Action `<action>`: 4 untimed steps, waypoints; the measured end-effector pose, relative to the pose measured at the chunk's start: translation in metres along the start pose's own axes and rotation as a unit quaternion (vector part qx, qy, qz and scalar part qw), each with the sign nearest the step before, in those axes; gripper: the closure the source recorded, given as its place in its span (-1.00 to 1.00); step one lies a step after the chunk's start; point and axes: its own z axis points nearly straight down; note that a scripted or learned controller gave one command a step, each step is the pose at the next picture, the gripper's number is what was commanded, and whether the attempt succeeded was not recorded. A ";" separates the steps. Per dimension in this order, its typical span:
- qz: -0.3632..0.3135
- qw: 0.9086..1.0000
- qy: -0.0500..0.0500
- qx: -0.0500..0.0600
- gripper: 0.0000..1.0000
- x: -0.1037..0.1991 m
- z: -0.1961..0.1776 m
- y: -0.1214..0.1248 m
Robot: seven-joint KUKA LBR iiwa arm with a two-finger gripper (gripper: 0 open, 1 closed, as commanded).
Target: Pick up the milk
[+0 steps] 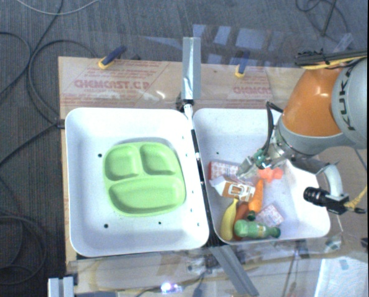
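Gripper (pixel 257 164) low in right bin (pixel 234 125), just above milk carton (pixel 234 189). Finger spread and hold: cannot tell. Carrot (pixel 256 195), banana (pixel 228 218) beside carton.

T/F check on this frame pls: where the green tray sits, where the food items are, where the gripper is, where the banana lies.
1. The green tray lies in the left bin. True.
2. The food items sit in the left bin. False: they are piled in the right bin.
3. The gripper is over the right bin, near the pile. True.
4. The banana lies on the green tray. False: it lies in the right bin beside the green bottle.
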 end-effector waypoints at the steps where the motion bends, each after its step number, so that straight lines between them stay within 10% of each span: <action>1: 0.000 1.000 0.000 0.000 -1.00 0.000 0.000 0.000; 2: -0.061 0.998 -0.005 -0.007 -1.00 -0.017 0.101 0.001; 3: -0.060 0.998 -0.005 -0.009 1.00 -0.017 0.091 0.003; 4: -0.085 0.996 -0.002 0.000 1.00 0.034 0.008 0.029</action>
